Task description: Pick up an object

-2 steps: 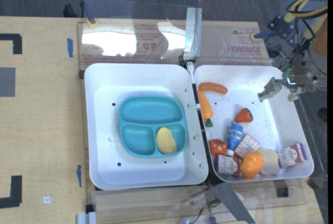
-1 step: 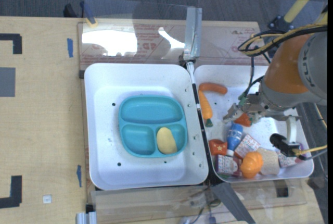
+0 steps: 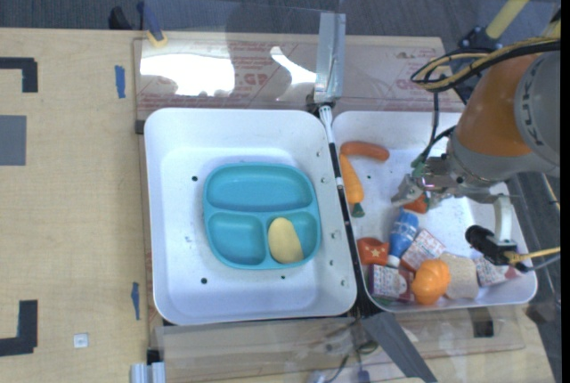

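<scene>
Bins are sitting side by side on the bench, two of them, both white and shallow. The left bin (image 3: 169,194) is holding one teal tray (image 3: 258,190) with three compartments, and one yellow lemon (image 3: 285,240) is lying in the tray's lower right compartment.

The right bin (image 3: 392,127) is carrying the loose things. One carrot (image 3: 353,183) is lying along its left wall, and one orange sausage (image 3: 365,150) is lying just above it near the far wall. One red packet (image 3: 372,250) is resting lower down.

Next to the packet, one small bottle (image 3: 403,236) is lying tilted. It is showing a blue body, a white label and a red cap at its upper end. The bottle is sitting just below the gripper (image 3: 426,183) and slightly to its left, with the cap nearest the gripper. I cannot tell if they are touching.

One round orange (image 3: 430,281) is resting near the bin's front rim, below the bottle. The gripper is hanging low over the middle of the right bin, on the grey and orange arm (image 3: 508,118). Whether it is released or clenched cannot be told from this view.
</scene>
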`<move>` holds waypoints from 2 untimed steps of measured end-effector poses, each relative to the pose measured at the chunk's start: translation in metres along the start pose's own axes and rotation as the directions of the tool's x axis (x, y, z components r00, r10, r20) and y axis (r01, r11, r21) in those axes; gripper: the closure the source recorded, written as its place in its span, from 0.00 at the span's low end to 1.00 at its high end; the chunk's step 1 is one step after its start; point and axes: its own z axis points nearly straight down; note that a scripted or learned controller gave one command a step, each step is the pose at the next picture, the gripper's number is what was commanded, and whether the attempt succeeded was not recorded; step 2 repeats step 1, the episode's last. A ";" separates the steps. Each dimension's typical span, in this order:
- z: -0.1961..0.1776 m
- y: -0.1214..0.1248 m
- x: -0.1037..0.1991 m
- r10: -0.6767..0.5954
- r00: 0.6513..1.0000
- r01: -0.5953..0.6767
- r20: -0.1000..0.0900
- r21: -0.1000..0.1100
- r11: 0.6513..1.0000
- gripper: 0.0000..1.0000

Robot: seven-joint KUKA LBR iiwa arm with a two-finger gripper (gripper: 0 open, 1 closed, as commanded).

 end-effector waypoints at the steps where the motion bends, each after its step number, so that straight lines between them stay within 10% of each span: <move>1: -0.107 0.069 0.072 0.091 0.996 -0.091 -0.003 -0.006 0.996 1.00; 2: -0.107 0.069 0.072 0.091 0.996 -0.091 -0.003 -0.006 0.996 1.00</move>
